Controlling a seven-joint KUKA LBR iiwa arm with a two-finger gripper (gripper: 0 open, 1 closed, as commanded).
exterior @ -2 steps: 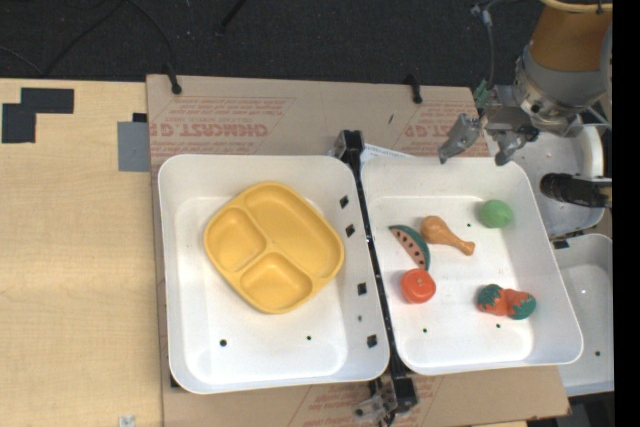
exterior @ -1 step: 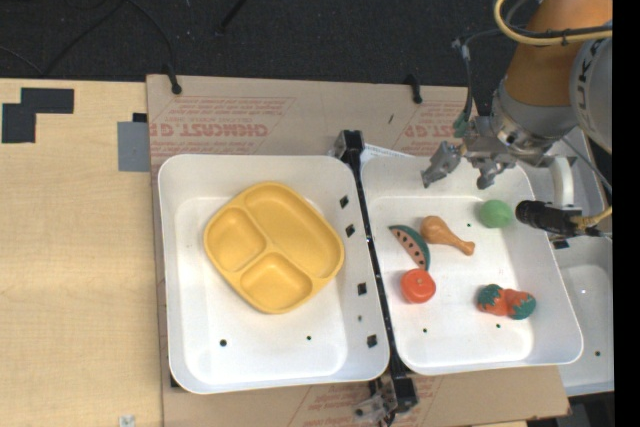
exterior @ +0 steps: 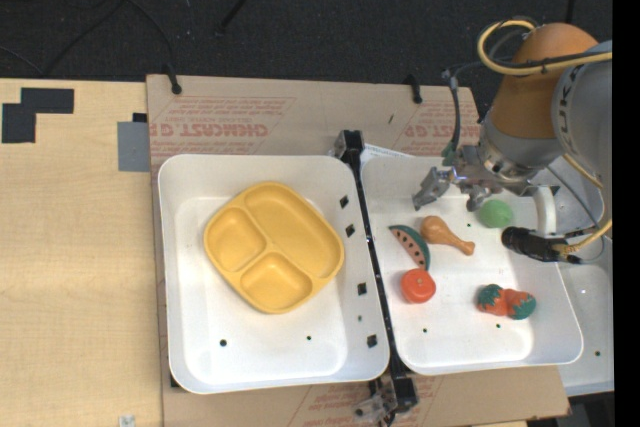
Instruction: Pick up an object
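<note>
My gripper [exterior: 449, 196] hangs open over the back of the right bin [exterior: 560, 347], with nothing between its fingers. Just below it lies a tan toy drumstick [exterior: 446, 235]. A green ball [exterior: 494, 212] rests close to the gripper's right side. To the left of the drumstick is a watermelon slice [exterior: 410, 244], and in front of it a red tomato [exterior: 418, 286]. A green and red toy [exterior: 505, 301] lies at the front right of the bin.
A yellow divided plate [exterior: 273, 246] lies in the left bin [exterior: 185, 335]. A black divider [exterior: 365, 255] runs between the two bins. The arm [exterior: 545, 105] reaches in from the right, above the right bin's far corner.
</note>
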